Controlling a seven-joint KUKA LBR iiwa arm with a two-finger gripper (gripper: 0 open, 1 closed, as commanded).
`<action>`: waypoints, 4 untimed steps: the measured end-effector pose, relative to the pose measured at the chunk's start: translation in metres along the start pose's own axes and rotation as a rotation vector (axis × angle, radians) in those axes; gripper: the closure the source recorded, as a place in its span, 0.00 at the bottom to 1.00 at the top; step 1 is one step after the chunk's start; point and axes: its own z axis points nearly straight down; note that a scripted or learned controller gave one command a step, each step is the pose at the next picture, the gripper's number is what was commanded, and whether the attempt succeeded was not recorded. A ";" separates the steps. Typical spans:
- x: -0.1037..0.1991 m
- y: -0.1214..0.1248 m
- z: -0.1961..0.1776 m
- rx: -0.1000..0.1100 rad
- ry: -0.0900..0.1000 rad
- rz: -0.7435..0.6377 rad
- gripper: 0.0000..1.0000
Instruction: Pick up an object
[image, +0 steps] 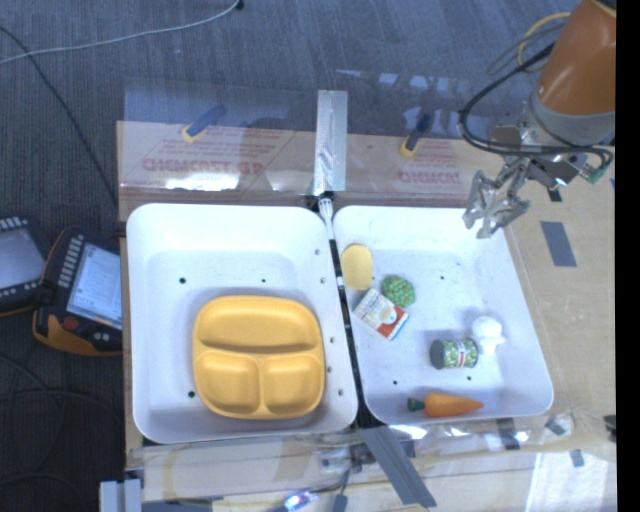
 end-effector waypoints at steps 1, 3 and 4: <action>0.040 -0.017 -0.007 -0.003 0.001 -0.635 1.00; 0.027 -0.025 0.022 -0.008 -0.014 -1.016 1.00; 0.024 -0.023 0.015 -0.012 -0.026 -1.015 1.00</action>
